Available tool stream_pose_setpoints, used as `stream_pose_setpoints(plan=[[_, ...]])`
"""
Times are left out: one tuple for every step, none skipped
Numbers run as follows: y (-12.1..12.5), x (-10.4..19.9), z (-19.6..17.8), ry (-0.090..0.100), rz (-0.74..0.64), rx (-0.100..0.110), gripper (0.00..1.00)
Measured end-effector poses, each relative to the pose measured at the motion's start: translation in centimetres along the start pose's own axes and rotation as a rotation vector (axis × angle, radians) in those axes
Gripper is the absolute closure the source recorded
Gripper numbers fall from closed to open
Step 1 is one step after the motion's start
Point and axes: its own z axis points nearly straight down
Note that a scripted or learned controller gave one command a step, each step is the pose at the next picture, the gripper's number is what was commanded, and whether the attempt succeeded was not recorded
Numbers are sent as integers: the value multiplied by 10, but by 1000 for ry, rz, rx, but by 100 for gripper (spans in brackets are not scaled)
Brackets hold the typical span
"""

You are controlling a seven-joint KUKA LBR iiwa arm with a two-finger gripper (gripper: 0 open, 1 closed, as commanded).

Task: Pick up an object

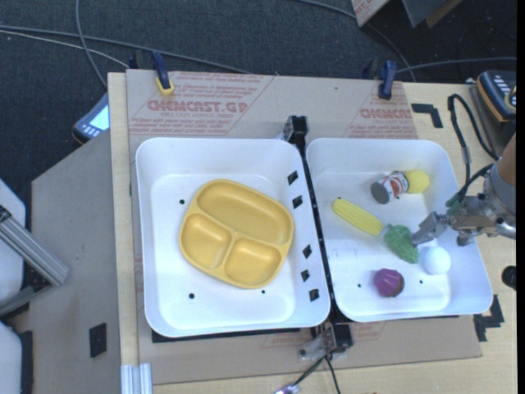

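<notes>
Jaws: can't tell if spread or closed, too small and blurred at this angle. Gripper sits low over the right bin, coming in from the right edge w/ the arm behind it. Tip is just beside a green piece on its left and a white ball on its near side; whether it touches either, can't tell. Nothing seen between the fingers, so no grasp to claim.

Further out in the same bin: purple item near edge, corn to the left, and far side a small can w/ a yellow item touching it. Left bin holds a yellow tray, well apart from the action.

Step, as I read it: approach/descent onto a target, prob. the green piece or ball. Next move needs the tip centred over one object, not the gap between two, then close and lift straight up. Ball may roll off if nudged.
</notes>
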Motion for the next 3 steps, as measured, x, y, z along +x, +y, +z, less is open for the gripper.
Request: stream_pose_setpoints(plan=[[3,1,-7,-3,-4,-14,0],[8,-3,37,-2,-4,-11,0],[16,1,83,-1,-5,-11,0]])
